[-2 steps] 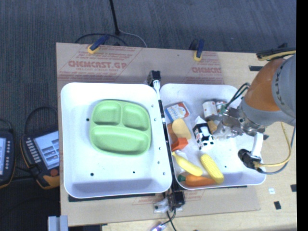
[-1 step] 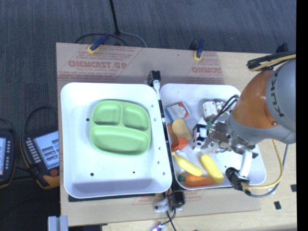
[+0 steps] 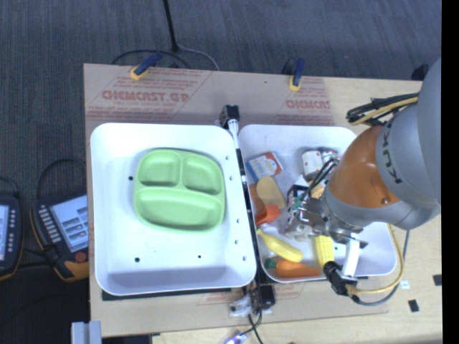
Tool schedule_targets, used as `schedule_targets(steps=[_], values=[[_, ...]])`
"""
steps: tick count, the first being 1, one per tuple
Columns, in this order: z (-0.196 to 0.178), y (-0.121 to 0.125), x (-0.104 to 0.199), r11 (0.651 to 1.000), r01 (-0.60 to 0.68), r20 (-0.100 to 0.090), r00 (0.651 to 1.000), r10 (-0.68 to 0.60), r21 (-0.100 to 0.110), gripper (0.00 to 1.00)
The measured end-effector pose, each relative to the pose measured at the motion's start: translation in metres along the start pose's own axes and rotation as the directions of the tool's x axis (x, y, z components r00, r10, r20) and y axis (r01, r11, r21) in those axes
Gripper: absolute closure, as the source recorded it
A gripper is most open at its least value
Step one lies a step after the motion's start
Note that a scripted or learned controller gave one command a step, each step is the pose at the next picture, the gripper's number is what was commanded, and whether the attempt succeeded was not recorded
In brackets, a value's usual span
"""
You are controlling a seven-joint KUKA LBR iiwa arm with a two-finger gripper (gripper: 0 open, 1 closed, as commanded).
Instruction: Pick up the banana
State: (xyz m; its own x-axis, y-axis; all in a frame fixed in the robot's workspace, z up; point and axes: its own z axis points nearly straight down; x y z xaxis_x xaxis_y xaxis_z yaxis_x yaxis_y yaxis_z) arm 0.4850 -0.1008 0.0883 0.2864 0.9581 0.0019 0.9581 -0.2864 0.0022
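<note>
The arm [image 3: 387, 170] bends in from three o'clock over the right of two bins [image 3: 287, 138], gripper [image 3: 301, 213] low, its grip impossible to judge, one banana [image 3: 281, 248] at its seven o'clock

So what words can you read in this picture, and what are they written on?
"CHEMCAST GP" in red on the brown board behind the left bin.
The same red print shows again behind the right bin, partly under a clamp and blurred.
"KU" in dark letters on the arm's orange band; the rest is cut off.
Print on the small carton in the right bin is too small to read.
</note>
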Motion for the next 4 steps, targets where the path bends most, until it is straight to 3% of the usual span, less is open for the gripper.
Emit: schedule_targets(steps=[1, 2, 3, 4], values=[[-0.072, -0.002, 0.002, 0.995, 0.098, 0.002, 0.995, -0.098, 0.003, 0.0], [0.0, 0.011, -0.036, 0.982, 0.191, 0.0, 0.982, -0.191, 0.0, 0.0], [-0.001, 0.014, -0.04, 0.859, 0.513, 0.011, 0.859, -0.513, -0.007, 0.0], [-0.011, 0.014, -0.04, 0.859, 0.512, 0.011, 0.859, -0.512, -0.007, 1.0]])
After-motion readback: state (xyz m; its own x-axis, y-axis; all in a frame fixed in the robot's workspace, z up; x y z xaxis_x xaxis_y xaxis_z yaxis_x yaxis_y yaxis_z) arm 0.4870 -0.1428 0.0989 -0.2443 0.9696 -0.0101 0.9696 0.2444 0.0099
